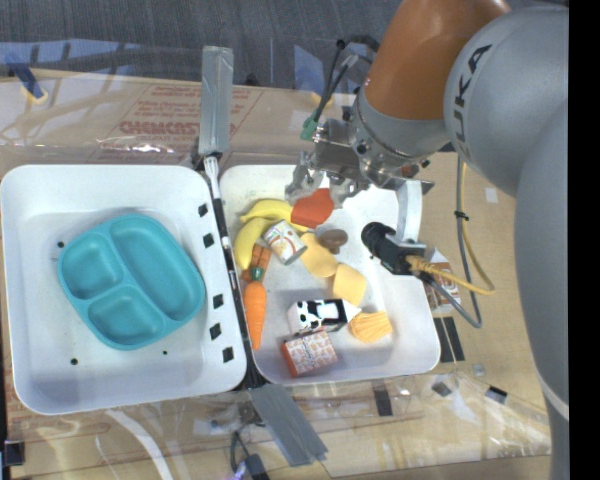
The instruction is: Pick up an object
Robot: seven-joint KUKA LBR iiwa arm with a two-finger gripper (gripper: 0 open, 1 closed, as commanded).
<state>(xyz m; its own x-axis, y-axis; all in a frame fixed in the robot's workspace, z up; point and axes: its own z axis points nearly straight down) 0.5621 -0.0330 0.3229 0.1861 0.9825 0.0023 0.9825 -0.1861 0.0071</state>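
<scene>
My gripper point(320, 184) hangs over the back of the right bin point(410, 353), beneath the grey wrist and orange band. Right under its tip lies a red-orange piece point(313, 210), touching or very close to it. Around that piece lie a yellow banana point(252, 224), a small can point(283, 243), a brown lump point(331, 237) and two pale yellow pieces point(321, 259) point(349, 284). Nearer the front are a carrot point(254, 309), a black-and-white cow toy point(320, 314), an orange piece point(370, 326) and a red box point(310, 353).
The left bin point(30, 368) holds a teal divided plate point(130, 280). A black part with cables point(388, 245) hangs over the right bin's right side. The arm's grey body covers the right of the view. A divider with black clips point(220, 268) separates the bins.
</scene>
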